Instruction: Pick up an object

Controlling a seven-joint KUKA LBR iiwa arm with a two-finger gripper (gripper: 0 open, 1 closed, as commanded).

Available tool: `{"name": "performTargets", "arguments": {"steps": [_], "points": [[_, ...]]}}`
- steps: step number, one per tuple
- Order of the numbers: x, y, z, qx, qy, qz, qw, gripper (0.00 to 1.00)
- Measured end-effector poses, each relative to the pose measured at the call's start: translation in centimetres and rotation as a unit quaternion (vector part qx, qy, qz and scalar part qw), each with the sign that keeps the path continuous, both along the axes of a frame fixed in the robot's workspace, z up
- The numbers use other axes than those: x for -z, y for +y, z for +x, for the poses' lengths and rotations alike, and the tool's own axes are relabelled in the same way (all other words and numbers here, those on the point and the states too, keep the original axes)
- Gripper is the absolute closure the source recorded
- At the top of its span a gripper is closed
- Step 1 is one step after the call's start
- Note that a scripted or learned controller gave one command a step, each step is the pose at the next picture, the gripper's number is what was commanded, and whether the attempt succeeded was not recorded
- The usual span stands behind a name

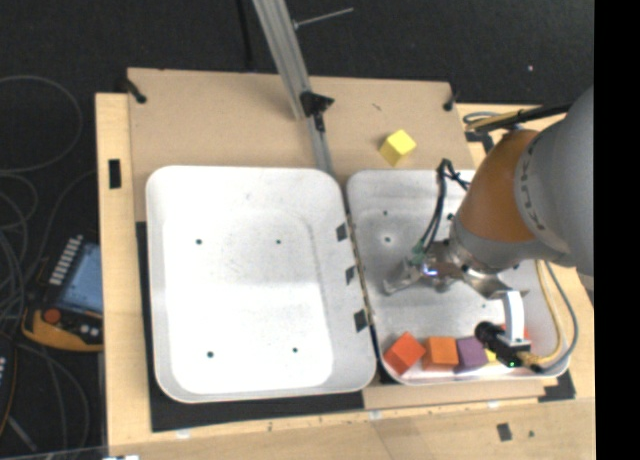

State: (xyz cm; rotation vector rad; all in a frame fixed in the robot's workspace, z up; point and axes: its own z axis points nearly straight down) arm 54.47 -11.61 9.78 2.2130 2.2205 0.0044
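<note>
Along the near wall of the right bin (385, 198) lie three blocks in a row: a red-orange cube (405, 352), an orange block (441, 351) and a purple block (470, 352). My gripper (412, 276) hangs low over the middle of the right bin, a short way behind the red-orange cube and apart from it. The grey arm with its orange band (500, 198) comes in from the right and covers the bin's right side. Nothing shows between the gripper's tips.
A yellow cube (397, 146) rests on the brown board behind the right bin, outside both bins. The left bin (170, 248) stands beside the right one. A grey metal strut (285, 38) slants up from the board behind the bins.
</note>
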Motion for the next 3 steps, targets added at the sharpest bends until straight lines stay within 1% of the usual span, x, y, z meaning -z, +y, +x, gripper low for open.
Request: {"name": "performTargets", "arguments": {"steps": [1,2,3], "points": [[-0.1,2.2,-6.0,0.003,0.001,0.0006,1.0,0.0],[0.0,-1.5,-0.1,0.0,0.0,-0.0004,1.0,0.0],[0.0,2.6,-5.6,0.002,0.001,0.0008,1.0,0.0]]}}
